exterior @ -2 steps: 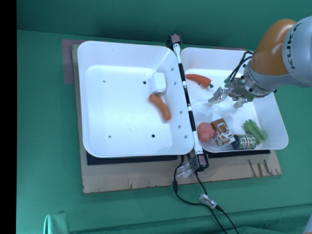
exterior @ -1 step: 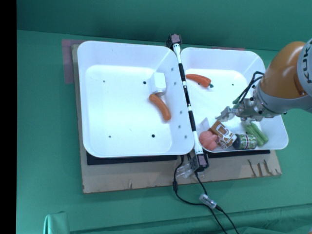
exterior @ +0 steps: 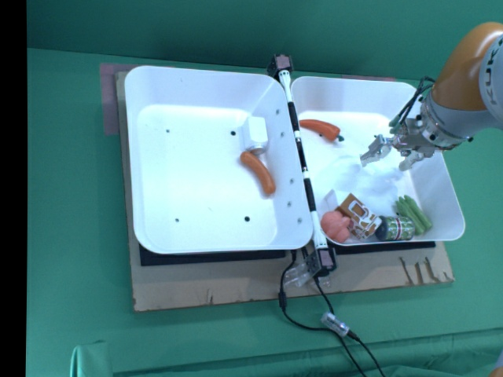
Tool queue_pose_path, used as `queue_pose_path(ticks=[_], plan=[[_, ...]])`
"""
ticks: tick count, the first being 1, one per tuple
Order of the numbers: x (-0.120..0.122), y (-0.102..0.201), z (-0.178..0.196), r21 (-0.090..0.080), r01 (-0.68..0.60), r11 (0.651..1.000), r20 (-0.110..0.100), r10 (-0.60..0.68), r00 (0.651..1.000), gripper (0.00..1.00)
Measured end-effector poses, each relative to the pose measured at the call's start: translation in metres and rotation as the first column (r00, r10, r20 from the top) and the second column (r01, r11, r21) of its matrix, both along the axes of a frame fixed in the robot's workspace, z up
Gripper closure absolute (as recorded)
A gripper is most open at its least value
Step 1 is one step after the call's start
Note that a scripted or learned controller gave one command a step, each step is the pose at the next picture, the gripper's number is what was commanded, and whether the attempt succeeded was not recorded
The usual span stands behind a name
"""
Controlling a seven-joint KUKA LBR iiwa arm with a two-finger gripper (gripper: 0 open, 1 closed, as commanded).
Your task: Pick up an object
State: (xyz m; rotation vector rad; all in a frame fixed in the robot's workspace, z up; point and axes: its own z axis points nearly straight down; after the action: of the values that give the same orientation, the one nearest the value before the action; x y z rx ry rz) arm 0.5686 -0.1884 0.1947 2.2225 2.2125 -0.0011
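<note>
**Several candidates, none yet taken**

Several objects lie in the right bin (exterior: 440,181): a chili pepper (exterior: 319,129) near its upper left, and a pink lump (exterior: 336,225), small carton (exterior: 359,214), can (exterior: 395,228) and green beans (exterior: 413,213) bunched along its lower edge. Above the bin's bare middle hovers the hand (exterior: 395,152), fingers spread, grasping nothing. Judged, this is the approach step; next comes choosing a target, centring over it, descending.

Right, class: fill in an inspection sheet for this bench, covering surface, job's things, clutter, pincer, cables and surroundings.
Surface: cardboard sheet under two white bins.
Job's things: left bin holds a sausage and a small white block; right bin holds a chilli, pink lump, small carton, can, green beans.
Clutter: nothing seen.
Pincer: pincer open above right bin, holding nothing.
Cables: black cable trailing off the front edge.
Surroundings: green cloth.
</note>
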Motion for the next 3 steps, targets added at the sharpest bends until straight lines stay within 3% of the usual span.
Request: queue_pose_path(ticks=[1, 2, 3], plan=[[-0.079, 0.0, -0.01, -0.008, 0.001, 1.0, 0.02, -0.001, 1.0, 0.0], [-0.1, 0.001, 0.133, 0.0, 0.001, 1.0, -0.001, -0.001, 1.0, 0.0], [-0.101, 0.0, 0.06, 0.001, 0.001, 1.0, -0.003, -0.001, 1.0, 0.0]])
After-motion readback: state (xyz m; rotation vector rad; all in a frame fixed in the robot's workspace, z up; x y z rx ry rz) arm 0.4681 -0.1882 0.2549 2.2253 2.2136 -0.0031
